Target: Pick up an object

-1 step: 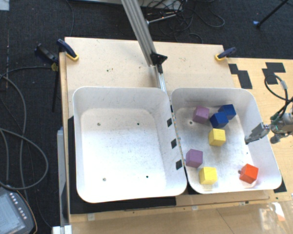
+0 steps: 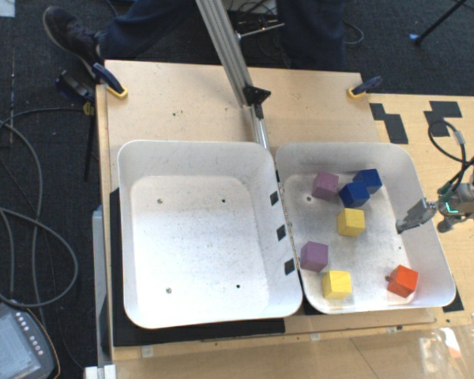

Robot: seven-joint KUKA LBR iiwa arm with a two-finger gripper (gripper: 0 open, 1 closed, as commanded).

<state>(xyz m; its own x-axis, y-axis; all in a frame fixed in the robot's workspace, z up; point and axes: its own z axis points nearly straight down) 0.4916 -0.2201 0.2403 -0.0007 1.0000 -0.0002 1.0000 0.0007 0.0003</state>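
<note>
Plainly, the task was at its approach stage, with nothing lifted yet. The claw (image 2: 415, 216) hung at the right rim of the right bin (image 2: 426, 192), reaching in from the right, and it was too small and blurred to tell whether it was spread or pressed together; nothing showed between its tips. All the candidates lay in that bin: two purple cubes (image 2: 325, 185) (image 2: 314, 254), two blue cubes (image 2: 366, 180) (image 2: 353, 195) touching each other, two yellow cubes (image 2: 351, 222) (image 2: 337, 283), and an orange cube (image 2: 403, 280) near the front right corner. The left bin (image 2: 134, 212) on the bench (image 2: 182, 101) held none. Next, I judged, the claw needed to settle over one cube, likely the upper yellow one, which stood near it, and descend squarely around it.
</note>
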